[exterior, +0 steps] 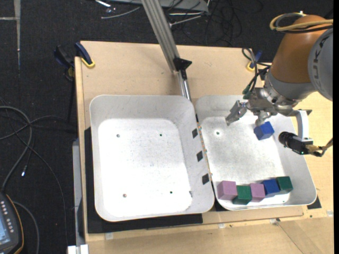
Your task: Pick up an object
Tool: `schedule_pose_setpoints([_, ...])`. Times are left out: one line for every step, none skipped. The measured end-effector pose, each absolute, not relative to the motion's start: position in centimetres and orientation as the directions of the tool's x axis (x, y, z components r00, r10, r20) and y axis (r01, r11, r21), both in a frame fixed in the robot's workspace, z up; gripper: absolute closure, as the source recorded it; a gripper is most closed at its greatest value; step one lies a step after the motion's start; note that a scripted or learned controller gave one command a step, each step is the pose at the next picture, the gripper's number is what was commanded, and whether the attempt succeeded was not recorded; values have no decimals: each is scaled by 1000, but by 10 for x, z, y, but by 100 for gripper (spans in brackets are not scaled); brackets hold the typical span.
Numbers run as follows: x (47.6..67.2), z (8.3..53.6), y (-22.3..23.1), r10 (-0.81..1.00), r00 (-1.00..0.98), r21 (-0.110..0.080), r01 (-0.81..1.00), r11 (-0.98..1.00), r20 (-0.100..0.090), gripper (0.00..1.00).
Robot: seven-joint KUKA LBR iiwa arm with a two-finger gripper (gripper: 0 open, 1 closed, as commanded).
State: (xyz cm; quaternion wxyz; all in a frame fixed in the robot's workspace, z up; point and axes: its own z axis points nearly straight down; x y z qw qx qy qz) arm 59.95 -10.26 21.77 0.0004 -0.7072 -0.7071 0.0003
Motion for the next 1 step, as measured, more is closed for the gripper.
schedule_pose_setpoints([598, 263, -152, 1000, 4, 6, 1000, -4, -4, 0])
